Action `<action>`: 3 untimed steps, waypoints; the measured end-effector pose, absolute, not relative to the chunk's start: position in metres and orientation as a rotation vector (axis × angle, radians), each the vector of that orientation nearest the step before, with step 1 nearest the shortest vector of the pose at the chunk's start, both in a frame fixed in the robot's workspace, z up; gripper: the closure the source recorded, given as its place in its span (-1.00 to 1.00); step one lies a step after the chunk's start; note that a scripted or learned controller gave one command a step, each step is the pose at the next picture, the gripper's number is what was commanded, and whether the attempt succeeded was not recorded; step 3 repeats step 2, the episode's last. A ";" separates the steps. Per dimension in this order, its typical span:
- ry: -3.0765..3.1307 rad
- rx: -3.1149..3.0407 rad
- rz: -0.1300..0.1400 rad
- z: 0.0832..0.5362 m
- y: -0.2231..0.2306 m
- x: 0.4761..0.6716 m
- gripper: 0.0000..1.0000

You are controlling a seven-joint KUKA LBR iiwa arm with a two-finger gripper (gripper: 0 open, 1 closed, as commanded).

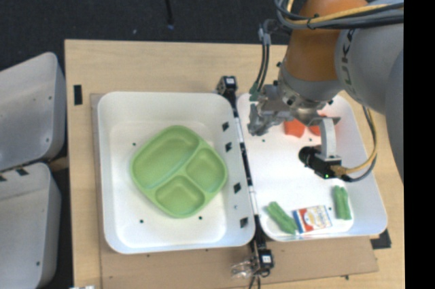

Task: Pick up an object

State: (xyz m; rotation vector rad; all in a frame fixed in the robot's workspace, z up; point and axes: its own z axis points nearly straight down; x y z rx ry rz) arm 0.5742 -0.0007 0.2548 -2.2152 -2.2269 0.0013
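Nearest the camera, along the front wall of the right bin (pixel 370 209), lie 3 items: a green piece (pixel 279 217), a small printed packet (pixel 312 218) touching it, and a second green piece (pixel 341 202) just beside the packet. An orange block (pixel 294 128) lies toward the back of this bin, partly covered by the arm's wrist. The gripper (pixel 258 123) hangs over the bin's left rear area; its opening cannot be determined, and no item is seen in it. The left bin (pixel 115 219) holds a green divided plate (pixel 179 171) with 3 compartments.
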 end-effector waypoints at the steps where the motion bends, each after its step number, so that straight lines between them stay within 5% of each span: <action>1: -2.228 -2.214 0.000 0.252 0.043 0.566 1.00; 3: -2.226 -2.215 0.002 0.244 0.084 0.562 1.00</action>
